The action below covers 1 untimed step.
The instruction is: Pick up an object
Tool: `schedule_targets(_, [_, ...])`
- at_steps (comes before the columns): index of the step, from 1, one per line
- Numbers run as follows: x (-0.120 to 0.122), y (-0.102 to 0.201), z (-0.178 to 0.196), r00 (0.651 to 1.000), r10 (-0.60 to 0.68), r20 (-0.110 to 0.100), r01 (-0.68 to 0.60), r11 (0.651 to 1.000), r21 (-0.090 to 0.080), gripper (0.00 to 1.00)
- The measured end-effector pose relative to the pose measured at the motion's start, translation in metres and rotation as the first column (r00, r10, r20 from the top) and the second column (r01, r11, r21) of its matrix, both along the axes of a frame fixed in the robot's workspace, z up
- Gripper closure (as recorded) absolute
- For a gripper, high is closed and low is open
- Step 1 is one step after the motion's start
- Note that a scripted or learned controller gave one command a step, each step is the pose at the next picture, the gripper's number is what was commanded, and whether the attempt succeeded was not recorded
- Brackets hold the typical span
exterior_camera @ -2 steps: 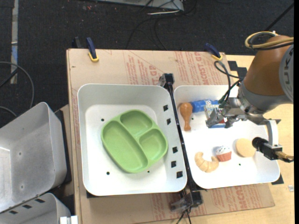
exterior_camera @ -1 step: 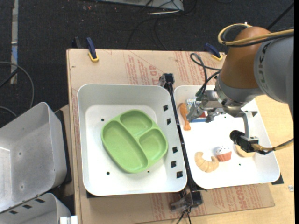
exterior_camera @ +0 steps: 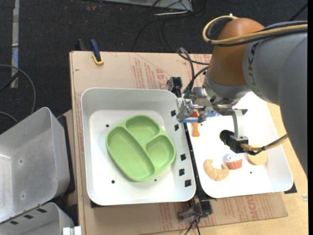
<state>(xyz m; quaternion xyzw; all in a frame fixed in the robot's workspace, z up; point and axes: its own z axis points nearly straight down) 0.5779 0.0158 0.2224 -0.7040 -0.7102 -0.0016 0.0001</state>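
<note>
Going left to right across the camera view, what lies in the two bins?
Green divided plate in the left bin → orange carrot-like piece → croissant → small cupcake → pale round piece at the right bin's far side.

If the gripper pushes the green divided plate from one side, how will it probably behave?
The green divided plate looks like stiff moulded plastic, so it should keep its shape. It lies flat and low in the left bin, so it would likely slide, not tip. Its wide shape seems hard to grasp except at the raised rim.
</note>
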Motion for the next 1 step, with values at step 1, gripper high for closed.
schedule_targets(1, [0.0045,0.0531,-0.0015,1.000,0.000,-0.002,0.000,1.000,0.000,1.00])
